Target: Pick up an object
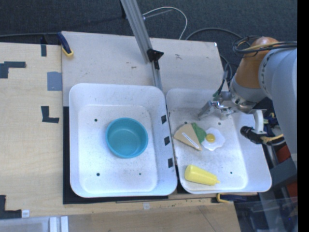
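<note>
Yellow corn cob [200,175] lying in right bin [251,170], tapered end rightward, jaws' state unclear

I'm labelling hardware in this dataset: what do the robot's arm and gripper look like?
The arm is a thick, rounded, light grey casing with an orange band above the wrist. Dark cables loop over it. The small metallic grey gripper has slim fingers. A black fitting with yellow trim juts out beside the arm.
</note>
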{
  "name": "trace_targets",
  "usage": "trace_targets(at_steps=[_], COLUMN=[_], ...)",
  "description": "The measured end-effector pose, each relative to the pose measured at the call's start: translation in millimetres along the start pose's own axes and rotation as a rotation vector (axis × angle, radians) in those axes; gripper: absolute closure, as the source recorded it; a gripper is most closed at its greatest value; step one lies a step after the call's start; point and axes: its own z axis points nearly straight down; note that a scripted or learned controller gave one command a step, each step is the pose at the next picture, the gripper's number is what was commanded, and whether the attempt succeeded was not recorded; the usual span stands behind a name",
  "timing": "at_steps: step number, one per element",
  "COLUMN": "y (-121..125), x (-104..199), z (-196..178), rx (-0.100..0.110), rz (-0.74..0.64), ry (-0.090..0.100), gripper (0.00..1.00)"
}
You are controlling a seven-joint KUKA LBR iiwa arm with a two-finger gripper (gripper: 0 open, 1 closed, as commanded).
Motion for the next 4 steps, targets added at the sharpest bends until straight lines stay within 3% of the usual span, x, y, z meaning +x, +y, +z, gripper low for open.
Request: trace_targets(at_steps=[1, 3, 4], y=[0.5, -5.7, -11.1], x=[0.7, 2.3, 53.9], z=[-11.8, -112.1, -105.7], rx=[-0.001, -0.007, 0.000], rz=[-0.002, 0.000, -0.003], ry=[0.000, 0.001, 0.003], gripper=[1.00, 1.00, 1.00])
